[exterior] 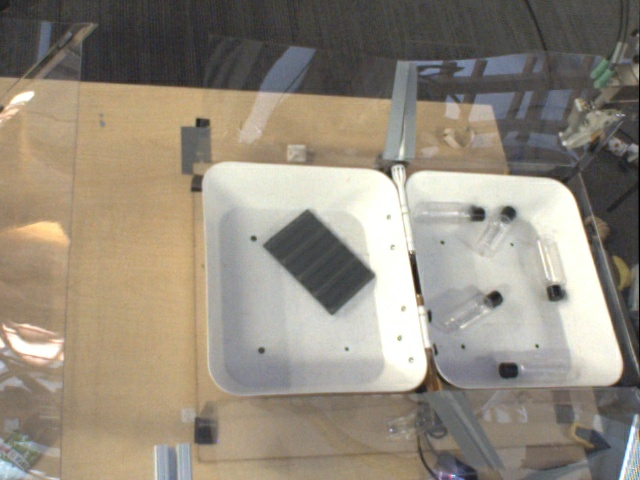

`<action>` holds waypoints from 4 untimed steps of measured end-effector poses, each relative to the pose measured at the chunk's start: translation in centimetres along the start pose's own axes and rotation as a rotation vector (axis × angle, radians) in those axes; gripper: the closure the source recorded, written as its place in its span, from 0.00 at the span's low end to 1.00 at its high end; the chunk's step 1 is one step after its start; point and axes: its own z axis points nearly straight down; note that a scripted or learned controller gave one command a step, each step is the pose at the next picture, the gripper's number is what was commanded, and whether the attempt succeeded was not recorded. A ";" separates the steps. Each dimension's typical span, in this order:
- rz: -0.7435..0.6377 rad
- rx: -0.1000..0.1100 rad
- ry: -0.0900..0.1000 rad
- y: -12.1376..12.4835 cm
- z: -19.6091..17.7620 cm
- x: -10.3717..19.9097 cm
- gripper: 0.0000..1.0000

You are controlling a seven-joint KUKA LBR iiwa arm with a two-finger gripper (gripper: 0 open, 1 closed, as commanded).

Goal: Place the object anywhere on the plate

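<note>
- The left bin sits at the middle of the frame, and the right bin lies just beside it, their inner rims meeting along a near-vertical seam.
- The plate, a dark grey ribbed rectangle, lies flat in the upper middle of the left bin. It is turned so that its corners point up, down, left and right, and it is clear of all four walls.
- Five clear vials with black caps lie on their sides in the right bin, none of them on the plate.
- The first vial lies level near the bin's upper left, cap to the right.
- The second vial lies tilted just right of the first, its cap at the upper end and close to the first vial's cap.
- The third vial lies nearly upright in the frame toward the bin's right side, cap at the lower end.
- The fourth vial lies slanted in the lower left part of the bin, cap at its upper right end.
- The fifth vial lies along the bin's bottom wall, cap to the left.
- Which vial is the task's object I cannot tell.
- The state of the gripper cannot be told from this view.
- The wooden bench carries both bins, and a grey metal bar runs up the frame from the seam between them.
- A small black block sits on the bench below the left bin's lower left corner.
</note>
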 end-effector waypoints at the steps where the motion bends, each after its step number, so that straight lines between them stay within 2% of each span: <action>1: -0.020 0.008 0.004 1.0 1.9 -1.1 1.00; 2: -0.017 0.009 0.004 1.0 1.6 -1.1 1.00; 3: -0.060 0.007 0.004 1.1 -4.7 -1.0 1.00; 4: -0.134 0.009 0.005 1.1 -4.8 -1.0 1.00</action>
